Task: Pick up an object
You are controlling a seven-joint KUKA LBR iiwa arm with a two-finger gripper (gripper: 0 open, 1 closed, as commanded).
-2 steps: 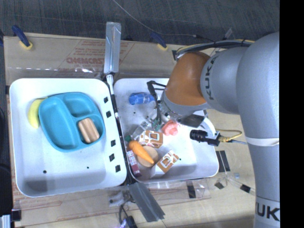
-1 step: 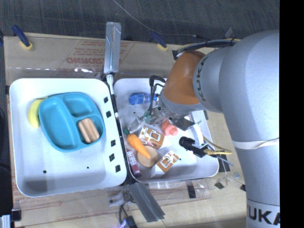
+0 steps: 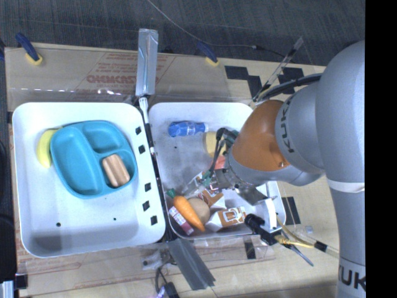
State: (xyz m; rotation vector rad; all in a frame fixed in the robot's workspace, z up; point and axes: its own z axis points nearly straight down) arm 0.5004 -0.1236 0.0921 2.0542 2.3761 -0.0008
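Note:
The right bin [image 3: 192,108] holds a heap of small items. A blue crumpled bottle [image 3: 186,128] lies near its far wall. An orange carrot [image 3: 189,212] lies at the near left, beside a beige rounded item [image 3: 201,207] and a brown-and-white packet [image 3: 231,216]. My gripper [image 3: 213,182] is low over the middle of this heap, just beyond the carrot and packet. The orange wrist band [image 3: 260,144] and grey arm hide the bin's right half. Nothing can be made out as held.
The left bin [image 3: 80,228] holds a blue divided plate [image 3: 77,157] with a tan bun [image 3: 116,170] in its right compartment. A yellow banana [image 3: 43,148] lies against the plate's left edge. A metal bar [image 3: 147,61] stands behind the bins' divide.

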